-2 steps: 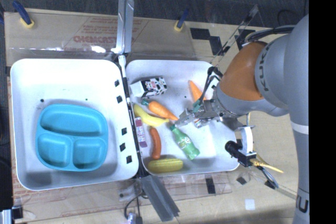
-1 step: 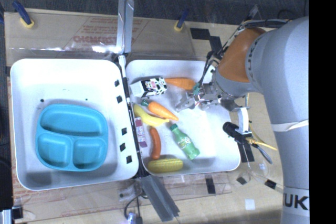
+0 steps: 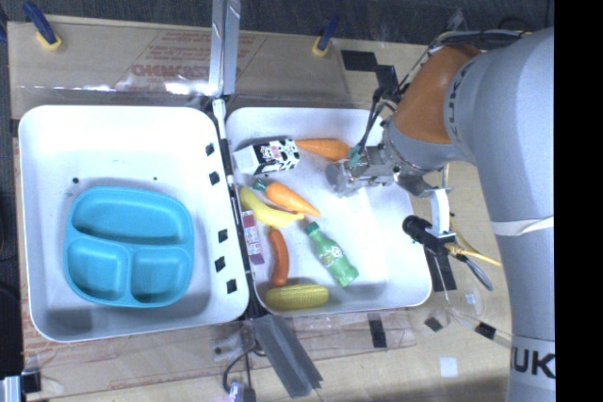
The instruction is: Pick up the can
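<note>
Corn [image 3: 297, 297] lay against the near edge of the right bin [image 3: 405, 292]. Can [image 3: 276, 155], judged to be the black-and-white printed piece, sat near that bin's far left corner, just beside a carrot [image 3: 323, 148]; a clean pick would want the approach centred over it, clear of the carrot. Gripper [image 3: 354, 174] hung right of both, near the carrot's tip; its opening and any hold could not be told.

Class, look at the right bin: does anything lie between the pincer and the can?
A carrot lies just right of the can, on the side nearest the pincer; it may hinder a sideways approach.
</note>
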